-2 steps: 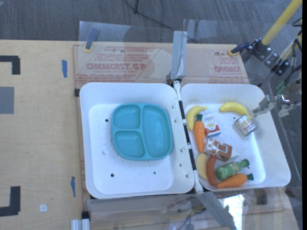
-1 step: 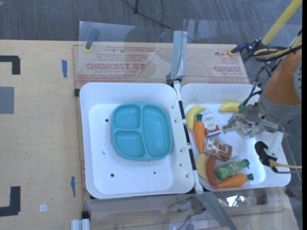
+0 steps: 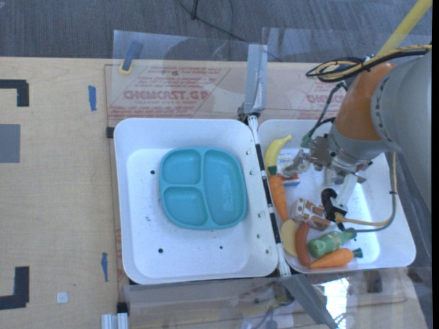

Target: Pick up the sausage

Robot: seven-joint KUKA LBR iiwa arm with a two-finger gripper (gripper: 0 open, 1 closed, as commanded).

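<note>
The sausage (image 3: 302, 244) lies in the right bin (image 3: 391, 249), toward the corner where the wall shared with the left bin (image 3: 137, 204) meets the near edge. It is wedged between a pale yellow piece (image 3: 289, 237) and a green bottle (image 3: 328, 242), with a carrot (image 3: 332, 258) just below it. The gripper (image 3: 302, 160) hangs near the bin's far edge, well apart from the sausage, and whether it is released or clenched cannot be told. The main risk is crowding: a descent slightly off could close on the bottle or carrot instead, or shove the pile against the wall. The sausage's curved, narrow body could also slip out. By count: one sausage, two carrots with the second (image 3: 278, 197) along the shared wall, one banana (image 3: 277, 149), one bottle, one brown-and-white packet (image 3: 312, 214), and one teal plate (image 3: 204, 187) in the left bin.
</note>
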